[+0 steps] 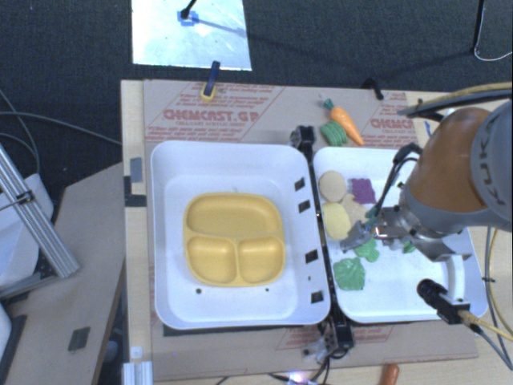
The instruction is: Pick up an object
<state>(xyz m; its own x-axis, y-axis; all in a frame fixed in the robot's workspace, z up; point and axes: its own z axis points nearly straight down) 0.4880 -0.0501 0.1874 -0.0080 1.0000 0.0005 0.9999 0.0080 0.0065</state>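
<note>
Take the right bin (393, 295) as your reference. In its near part, on the side toward the other bin, a green leafy piece (349, 273) lies flat on the white floor. Just beyond that, about midway along the right bin, the gripper (355, 239) hangs low over the floor, at the end of the arm (449, 167) that covers the bin's outer side. You cannot tell from this view whether it is released or clenched, nor whether it grips anything. Its tip sits between a small green piece (368, 252), just beside it on the near side, and a pale yellow piece (337, 220), just beside it on the far side. You cannot make out contact with either.

Farther in, at the right bin's far end, a round beige piece (333, 185) and a purple piece (362, 190) sit near each other. Past the right bin's far rim, on the cardboard (240, 115), a green toy (333, 133) and a carrot (346, 119) lie close together. Alongside the right bin, the left bin (172, 183) holds a yellow divided plate (235, 239).
</note>
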